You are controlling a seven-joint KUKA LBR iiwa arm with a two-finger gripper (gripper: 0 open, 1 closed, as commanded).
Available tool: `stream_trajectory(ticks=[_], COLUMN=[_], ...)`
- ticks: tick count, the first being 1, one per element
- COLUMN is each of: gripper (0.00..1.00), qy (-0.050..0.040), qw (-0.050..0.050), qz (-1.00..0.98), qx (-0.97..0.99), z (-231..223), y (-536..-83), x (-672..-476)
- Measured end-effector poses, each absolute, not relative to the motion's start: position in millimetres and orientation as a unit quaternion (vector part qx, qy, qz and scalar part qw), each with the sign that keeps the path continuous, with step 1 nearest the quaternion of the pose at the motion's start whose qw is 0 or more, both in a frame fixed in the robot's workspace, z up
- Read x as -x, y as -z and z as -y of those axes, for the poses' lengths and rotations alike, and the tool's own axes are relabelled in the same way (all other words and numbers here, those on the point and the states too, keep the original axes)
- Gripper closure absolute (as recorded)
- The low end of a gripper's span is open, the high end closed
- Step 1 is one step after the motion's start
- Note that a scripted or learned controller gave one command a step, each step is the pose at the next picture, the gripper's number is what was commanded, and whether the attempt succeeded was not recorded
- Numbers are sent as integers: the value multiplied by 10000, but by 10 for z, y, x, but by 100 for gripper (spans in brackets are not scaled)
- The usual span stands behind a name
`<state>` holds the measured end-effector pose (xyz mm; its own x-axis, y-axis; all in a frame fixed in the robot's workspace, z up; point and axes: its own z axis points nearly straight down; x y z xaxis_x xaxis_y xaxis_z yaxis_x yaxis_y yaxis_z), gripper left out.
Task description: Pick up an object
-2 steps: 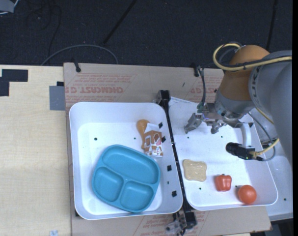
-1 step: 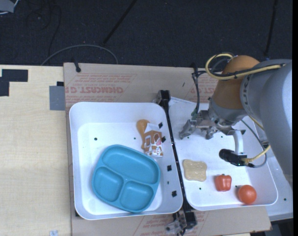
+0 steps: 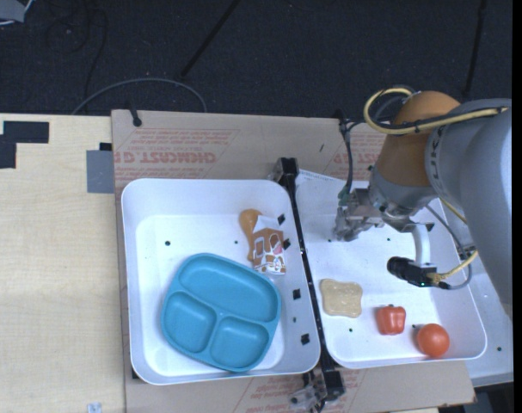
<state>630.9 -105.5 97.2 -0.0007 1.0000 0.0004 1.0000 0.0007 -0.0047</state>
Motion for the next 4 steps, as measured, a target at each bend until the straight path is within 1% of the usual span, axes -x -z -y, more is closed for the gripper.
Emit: stream_trajectory(ticks=[1,2,3,4], gripper=[100,100,100,100], qy=[0,8,4,-13], qw=[-3,-11,-5,22], qz=[7065,7077,7075,7079], qx=[7077,7065,7067,7063], z=[1120,1061,1019,603], y=[-1414,-2024,-2467,-2508], x=[-6322,-6321,-6366,-6158])
